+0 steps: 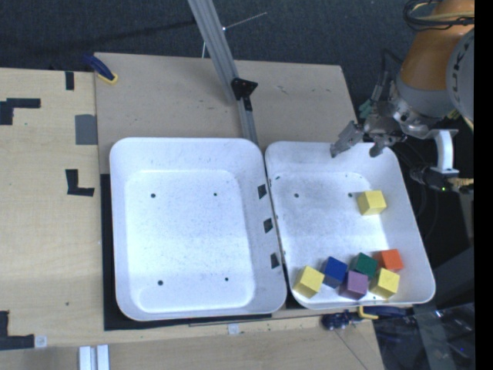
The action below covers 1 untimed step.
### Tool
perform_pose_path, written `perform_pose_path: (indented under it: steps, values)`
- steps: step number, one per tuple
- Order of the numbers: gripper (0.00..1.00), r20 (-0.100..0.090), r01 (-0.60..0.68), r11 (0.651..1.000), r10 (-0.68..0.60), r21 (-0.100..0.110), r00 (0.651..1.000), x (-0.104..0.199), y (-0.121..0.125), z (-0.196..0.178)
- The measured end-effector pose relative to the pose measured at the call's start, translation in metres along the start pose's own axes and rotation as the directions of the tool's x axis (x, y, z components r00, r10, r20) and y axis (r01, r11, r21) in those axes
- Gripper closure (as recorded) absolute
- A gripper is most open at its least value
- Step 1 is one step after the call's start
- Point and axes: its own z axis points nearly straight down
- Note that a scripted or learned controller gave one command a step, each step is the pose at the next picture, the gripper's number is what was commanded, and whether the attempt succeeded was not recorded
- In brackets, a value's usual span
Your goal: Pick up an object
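The right bin [308,206] holds several small cubes. A lone yellow cube [371,202] lies near its right wall. Along the front edge cluster another yellow cube [310,280], a blue cube [335,270], a green cube [364,264], a purple cube [357,284], an orange cube [391,259] and a third yellow cube [387,283]. My gripper [359,146] hangs over the bin's back right corner, open, with nothing between its fingers. It is well behind the lone yellow cube.
The left bin [185,214] sits beside the right one. A slanted metal rail [219,45] runs down to the gap between the bins. A blue and yellow clamp [100,68] lies at the back left, another [347,319] at the front edge.
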Motion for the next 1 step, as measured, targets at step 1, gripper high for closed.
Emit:
perform_pose_path:
  steps: [1]
  values:
    - [0.00,0.001,0.000,1.000,0.000,0.000,1.000,-0.0002,0.0000,0.0000]
